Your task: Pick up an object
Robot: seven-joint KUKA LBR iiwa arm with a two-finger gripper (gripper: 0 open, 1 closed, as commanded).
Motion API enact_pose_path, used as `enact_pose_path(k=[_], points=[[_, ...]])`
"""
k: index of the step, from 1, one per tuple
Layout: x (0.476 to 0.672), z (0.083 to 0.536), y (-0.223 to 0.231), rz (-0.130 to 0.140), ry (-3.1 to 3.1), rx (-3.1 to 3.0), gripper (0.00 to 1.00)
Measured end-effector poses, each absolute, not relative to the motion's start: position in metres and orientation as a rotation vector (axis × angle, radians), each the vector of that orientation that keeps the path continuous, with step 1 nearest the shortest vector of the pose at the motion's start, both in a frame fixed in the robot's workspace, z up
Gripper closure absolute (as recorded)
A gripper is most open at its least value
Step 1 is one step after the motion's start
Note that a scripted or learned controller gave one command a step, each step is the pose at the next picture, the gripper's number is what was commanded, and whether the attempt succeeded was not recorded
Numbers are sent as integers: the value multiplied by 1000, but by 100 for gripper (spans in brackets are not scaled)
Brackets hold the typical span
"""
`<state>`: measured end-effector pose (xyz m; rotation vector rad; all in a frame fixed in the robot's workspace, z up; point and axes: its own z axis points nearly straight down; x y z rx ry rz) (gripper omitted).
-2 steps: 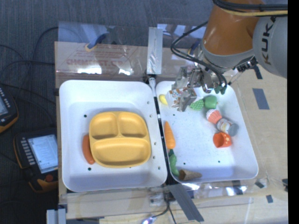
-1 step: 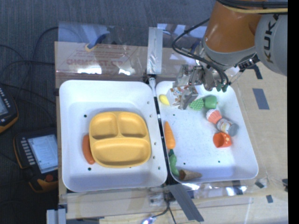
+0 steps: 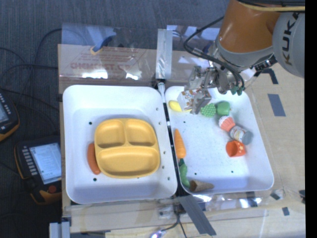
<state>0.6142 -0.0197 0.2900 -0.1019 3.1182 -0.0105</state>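
Nearest me, along the right bin's [image 3: 257, 148] front edge, lies a brown cone [image 3: 200, 186]. Farther back, my gripper [image 3: 196, 102] hangs beside the yellow piece [image 3: 174, 105]; its grip I cannot tell. I judge I'm approaching; next, descend squarely.

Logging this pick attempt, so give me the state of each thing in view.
gripper: low over right bin's far left corner, fingers unclear
yellow tray: flat in left bin
carrot: lying along right bin's left wall
orange cup: tipped over
green toy: resting beside gripper
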Motion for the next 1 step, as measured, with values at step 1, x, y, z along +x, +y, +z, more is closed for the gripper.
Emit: enact_pose_path(k=[1], points=[[665, 275, -7, 3, 3138, 31, 100]])
